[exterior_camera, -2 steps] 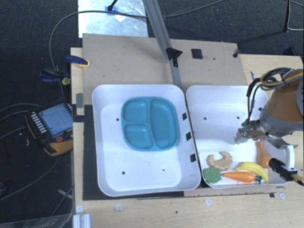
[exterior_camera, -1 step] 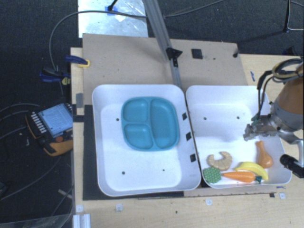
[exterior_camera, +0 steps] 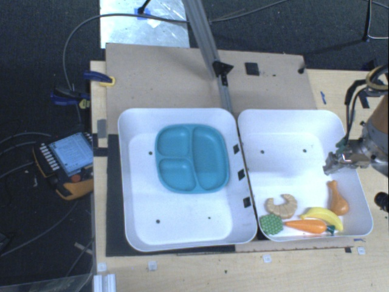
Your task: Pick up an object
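Observation:
The right bin (exterior_camera: 285, 139) holds toy food along its near side: a tan pretzel-shaped piece (exterior_camera: 281, 205), a green broccoli (exterior_camera: 271, 224), an orange carrot (exterior_camera: 306, 226), a yellow banana (exterior_camera: 322, 215) and an orange-brown drumstick (exterior_camera: 337, 198). My gripper (exterior_camera: 338, 160) hangs at the right rim of this bin, just above the drumstick's thin end. Nothing shows between its fingers, and their spread is too blurred to judge.
The left bin (exterior_camera: 140, 224) holds a blue divided plate (exterior_camera: 192, 158). A grey pole (exterior_camera: 203, 38) slants across the back of the bench. Clamps (exterior_camera: 91, 78) and a handheld device (exterior_camera: 67, 157) lie off the bench's left side.

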Available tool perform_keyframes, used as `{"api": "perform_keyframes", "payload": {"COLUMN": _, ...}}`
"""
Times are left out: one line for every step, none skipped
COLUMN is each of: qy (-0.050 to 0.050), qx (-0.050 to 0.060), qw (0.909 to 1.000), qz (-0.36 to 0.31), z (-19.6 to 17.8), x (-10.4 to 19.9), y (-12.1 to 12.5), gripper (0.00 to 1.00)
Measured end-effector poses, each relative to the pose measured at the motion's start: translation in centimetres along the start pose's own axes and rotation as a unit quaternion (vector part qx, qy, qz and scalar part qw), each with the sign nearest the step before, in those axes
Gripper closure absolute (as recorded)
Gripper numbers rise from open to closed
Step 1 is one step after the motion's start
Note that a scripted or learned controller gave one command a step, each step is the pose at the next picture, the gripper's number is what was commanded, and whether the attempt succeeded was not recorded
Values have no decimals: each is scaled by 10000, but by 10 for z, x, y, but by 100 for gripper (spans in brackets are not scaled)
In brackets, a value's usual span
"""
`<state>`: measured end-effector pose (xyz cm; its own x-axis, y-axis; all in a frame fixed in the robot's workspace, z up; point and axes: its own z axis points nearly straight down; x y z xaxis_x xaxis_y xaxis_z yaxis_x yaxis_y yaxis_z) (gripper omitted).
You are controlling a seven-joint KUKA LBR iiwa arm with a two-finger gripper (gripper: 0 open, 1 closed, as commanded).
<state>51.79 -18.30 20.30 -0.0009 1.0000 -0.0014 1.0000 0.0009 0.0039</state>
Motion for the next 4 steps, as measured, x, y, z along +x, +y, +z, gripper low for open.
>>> {"api": "perform_keyframes", "payload": {"qy": -4, "qx": -12, "qw": 10000, "qz": -24, "z": -63, "x": 3, "y": -2, "gripper": 100}}
{"api": "perform_keyframes", "payload": {"qy": 10, "qx": 8, "qw": 10000, "qz": -47, "z": -66, "x": 60, "y": 4, "gripper": 100}}
{"api": "perform_keyframes", "payload": {"qy": 13, "qx": 14, "qw": 10000, "qz": -45, "z": -60, "x": 111, "y": 1, "gripper": 100}}
{"api": "perform_keyframes", "payload": {"qy": 16, "qx": 7, "qw": 10000, "qz": -49, "z": -61, "x": 163, "y": 11, "gripper": 100}}
